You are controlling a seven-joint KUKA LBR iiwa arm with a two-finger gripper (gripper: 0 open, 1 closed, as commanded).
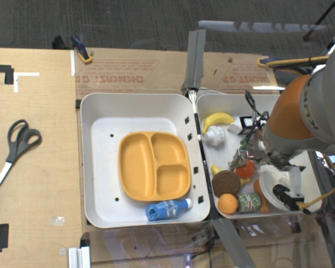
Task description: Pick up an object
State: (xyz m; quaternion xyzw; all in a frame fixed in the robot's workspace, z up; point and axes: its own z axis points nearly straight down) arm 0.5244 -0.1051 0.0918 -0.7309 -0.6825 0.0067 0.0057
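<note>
I see the arm point(301, 113) reaching in from the right over the right-hand bin point(207, 102), its orange band above the wrist sitting over the bin's far right part. The gripper point(247, 156) hangs low among the clutter near the middle of that bin; whether the jaws are open or closed I cannot tell, since wrist and cables cover them, and I see nothing clearly held between them.

Around the gripper, in the right bin: a banana point(218, 119) near the far left corner, with a crumpled white item point(215, 135) just beside it toward me. A small red object point(245, 170) lies right under the gripper. A brown round object point(226, 182) sits by the bin's left wall, and an orange ball point(227, 204) touches it at the near edge. A small green-labelled can point(248, 202) lies on its side just right of the ball. A white bowl-like piece point(276, 190) rests near the right near corner.

The left bin point(95, 166) carries a yellow divided plate point(154, 165) in its middle and a blue bottle point(167, 208) lying on its side at the near edge, just beside the plate.

On the bench's left side, well apart from the bins, lies a pair of scissors point(14, 149).
</note>
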